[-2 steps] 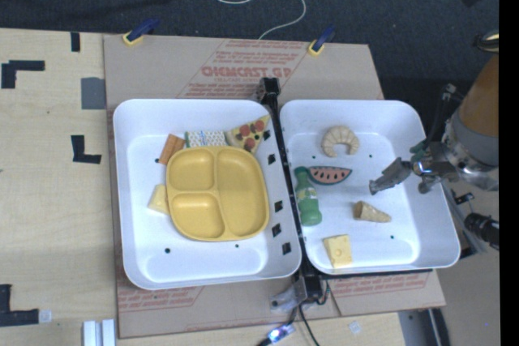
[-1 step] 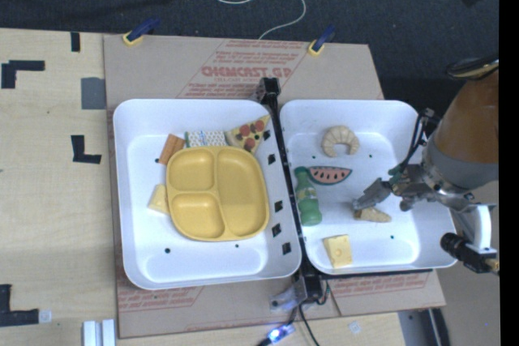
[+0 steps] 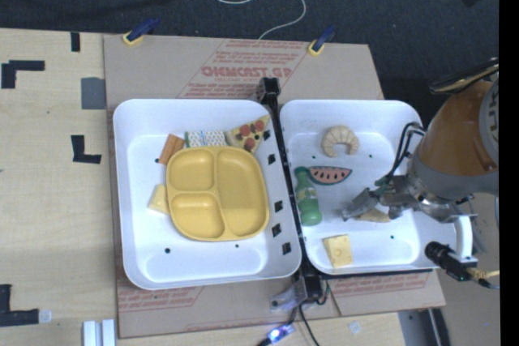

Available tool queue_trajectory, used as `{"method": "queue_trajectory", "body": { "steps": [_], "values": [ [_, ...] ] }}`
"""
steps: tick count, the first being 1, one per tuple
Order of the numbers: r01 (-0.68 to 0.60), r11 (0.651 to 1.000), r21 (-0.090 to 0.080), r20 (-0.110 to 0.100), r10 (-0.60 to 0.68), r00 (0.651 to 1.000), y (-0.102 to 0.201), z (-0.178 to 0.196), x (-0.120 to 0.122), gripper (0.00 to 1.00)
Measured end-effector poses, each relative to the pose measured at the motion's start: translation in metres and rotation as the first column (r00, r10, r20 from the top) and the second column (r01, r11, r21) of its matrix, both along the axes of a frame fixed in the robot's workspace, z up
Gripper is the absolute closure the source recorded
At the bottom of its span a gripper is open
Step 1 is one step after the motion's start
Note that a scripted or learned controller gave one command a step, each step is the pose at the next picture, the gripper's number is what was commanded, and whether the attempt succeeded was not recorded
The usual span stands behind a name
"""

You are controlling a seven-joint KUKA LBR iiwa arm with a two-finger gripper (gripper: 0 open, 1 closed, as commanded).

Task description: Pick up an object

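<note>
Arm: it comes in from the right and reaches low into the right bin (image 3: 405,113).
Gripper: the gripper (image 3: 362,207) is down near the floor of the right bin. I cannot tell if it is apart or together; it is dark and small here.
Under it: a pale, flat bit (image 3: 375,215) peeks out just by the tip. I cannot tell what it is, or if the gripper has it.
Things to pick: a croissant (image 3: 340,140) near the back, a melon slice (image 3: 330,174) in the middle, a green bottle (image 3: 307,198) by the left wall, and a cheese block (image 3: 338,249) near the front.
Nearest: the pale bit is closest. The melon slice and cheese block are near, but not touching the gripper.
Left bin: a yellow tray (image 3: 217,193) sits in the left bin (image 3: 130,174) on top of some flat toys. It is well apart from the gripper.
Risk one: I think the pale bit is thin and lies flat, so the gripper could slide over it and come up with nothing.
Risk two: the gripper is low, so it could press on the bin floor.
Risk three: a push to the side could knock the melon slice or cheese block away.
Risk four: the bottle lies tight by the wall, so it looks hard to get around.
</note>
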State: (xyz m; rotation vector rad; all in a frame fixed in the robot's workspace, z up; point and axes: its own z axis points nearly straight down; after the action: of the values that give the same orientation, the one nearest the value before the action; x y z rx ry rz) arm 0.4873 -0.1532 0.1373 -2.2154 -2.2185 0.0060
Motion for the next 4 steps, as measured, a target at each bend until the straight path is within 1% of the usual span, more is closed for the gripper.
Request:
{"method": "queue_trajectory", "body": {
  "steps": [1,2,4],
  "values": [
    [0.000,1.000,-0.001,0.003,0.000,1.000,0.001,-0.053,-0.001,0.00],
    [0.000,1.000,-0.001,0.005,0.000,1.000,0.001,-0.041,0.000,1.00],
    [0.000,1.000,-0.002,0.009,0.000,1.000,0.006,0.043,0.002,1.00]
  ]
}}
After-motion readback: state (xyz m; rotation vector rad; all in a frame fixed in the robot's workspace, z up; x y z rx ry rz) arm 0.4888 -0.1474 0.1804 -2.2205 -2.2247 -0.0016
